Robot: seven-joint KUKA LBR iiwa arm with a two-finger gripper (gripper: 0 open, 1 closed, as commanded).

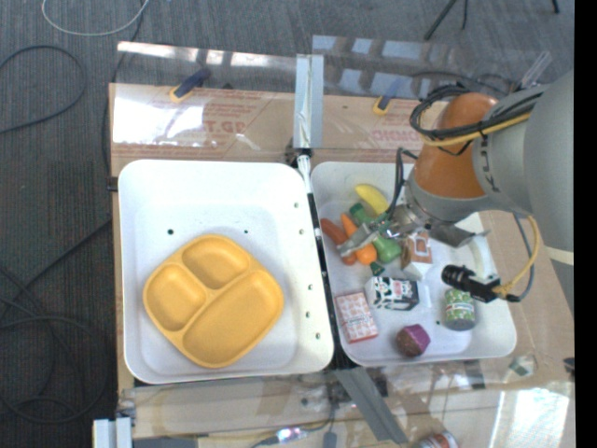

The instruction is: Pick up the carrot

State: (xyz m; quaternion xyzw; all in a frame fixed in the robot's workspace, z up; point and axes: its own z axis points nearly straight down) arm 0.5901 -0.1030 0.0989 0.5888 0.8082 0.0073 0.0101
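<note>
The carrot [365, 254], orange with a green end, lies in a cluster of toy food in the upper left part of the right bin [485, 343]. Other orange pieces [333, 231] lie just to its left. My gripper [362, 240] reaches in from the right and is down in this cluster, directly over or against the carrot. The grey arm with its orange band [457, 157] covers the bin's upper right. From this angle it is unclear whether anything is being held.
Around the cluster lie a yellow banana [370, 197], a black-and-white carton [394, 292], a pink box [355, 315], a maroon ball [413, 340] and a green can [458, 308]. The left bin [149, 194] holds a yellow divided plate [213, 297].
</note>
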